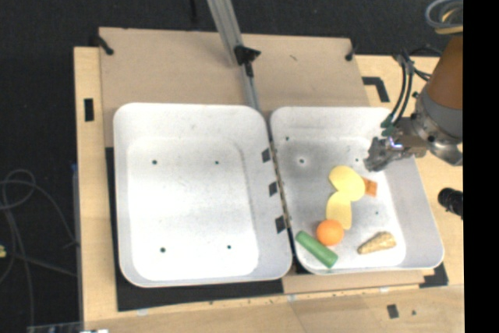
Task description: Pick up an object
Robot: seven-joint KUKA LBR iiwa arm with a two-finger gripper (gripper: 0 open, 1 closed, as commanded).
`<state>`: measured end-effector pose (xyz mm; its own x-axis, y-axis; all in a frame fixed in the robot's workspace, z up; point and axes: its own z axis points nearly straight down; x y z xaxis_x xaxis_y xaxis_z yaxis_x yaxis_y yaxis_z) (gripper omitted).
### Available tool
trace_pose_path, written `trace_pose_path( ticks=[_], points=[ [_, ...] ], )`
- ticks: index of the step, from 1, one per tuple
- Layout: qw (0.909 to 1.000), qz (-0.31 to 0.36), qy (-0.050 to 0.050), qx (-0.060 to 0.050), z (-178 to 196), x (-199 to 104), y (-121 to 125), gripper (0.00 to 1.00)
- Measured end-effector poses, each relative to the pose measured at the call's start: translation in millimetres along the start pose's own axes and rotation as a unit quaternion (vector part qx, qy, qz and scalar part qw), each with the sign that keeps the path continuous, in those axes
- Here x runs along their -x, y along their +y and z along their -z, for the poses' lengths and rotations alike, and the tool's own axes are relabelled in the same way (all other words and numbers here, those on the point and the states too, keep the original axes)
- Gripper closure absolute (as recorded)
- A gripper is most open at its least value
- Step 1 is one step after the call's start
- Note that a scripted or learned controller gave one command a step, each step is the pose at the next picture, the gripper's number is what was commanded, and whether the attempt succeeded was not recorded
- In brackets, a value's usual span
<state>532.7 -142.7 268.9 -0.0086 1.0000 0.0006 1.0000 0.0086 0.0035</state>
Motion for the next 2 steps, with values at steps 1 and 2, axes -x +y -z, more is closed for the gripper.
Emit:
trace_pose_path(
  ticks=[1,2],
  points=[
    [1.0,0.0,0.0,0.0,6,-51,17,1.0],
    [1.0,-0.001,0.0,-0.001,10,-100,34,1.0]
  ],
)
